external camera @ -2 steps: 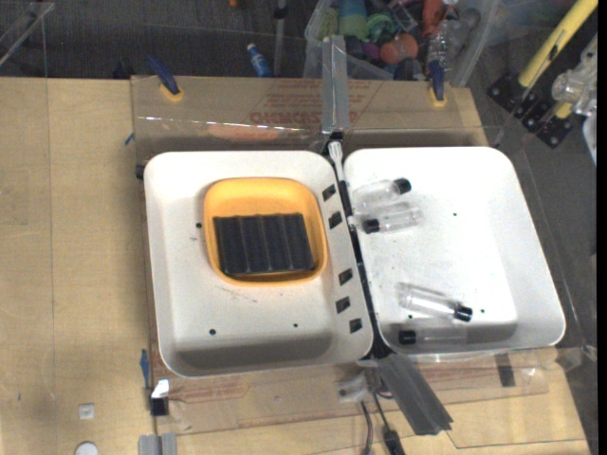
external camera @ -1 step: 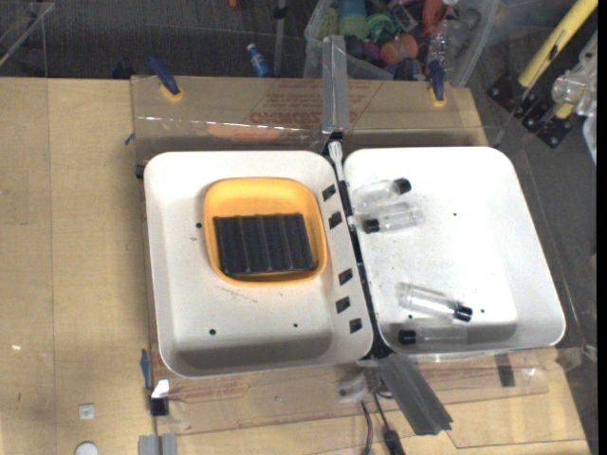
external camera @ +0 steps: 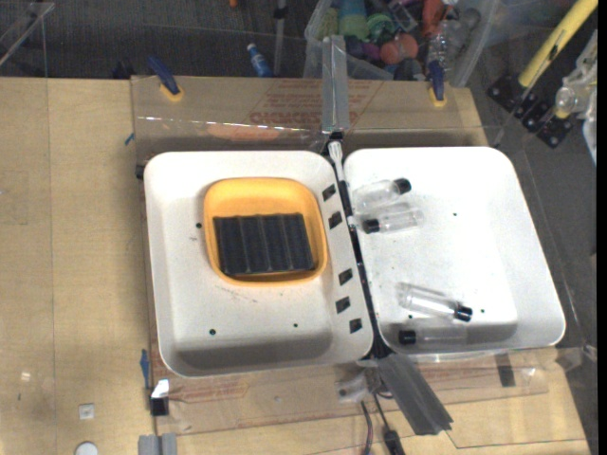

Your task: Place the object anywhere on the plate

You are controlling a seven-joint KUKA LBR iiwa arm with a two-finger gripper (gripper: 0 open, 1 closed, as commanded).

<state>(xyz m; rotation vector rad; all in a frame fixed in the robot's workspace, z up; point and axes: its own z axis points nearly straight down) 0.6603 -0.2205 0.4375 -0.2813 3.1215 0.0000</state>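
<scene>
- Camera view: the orange plate [external camera: 266, 195] lies in the left bin [external camera: 175, 254], a dark ribbed rectangular object [external camera: 263, 244] resting on it.
- Right of the plate, beyond the divider [external camera: 346, 245], the right bin [external camera: 493, 245] holds clear vials with black caps: two [external camera: 379, 193] [external camera: 391, 221] near the divider, one [external camera: 433, 303] lower, another [external camera: 436, 334] at the front wall.
- Both bins sit on the bench [external camera: 66, 254].
- Nothing here lets me tell how the jaws stand.
</scene>
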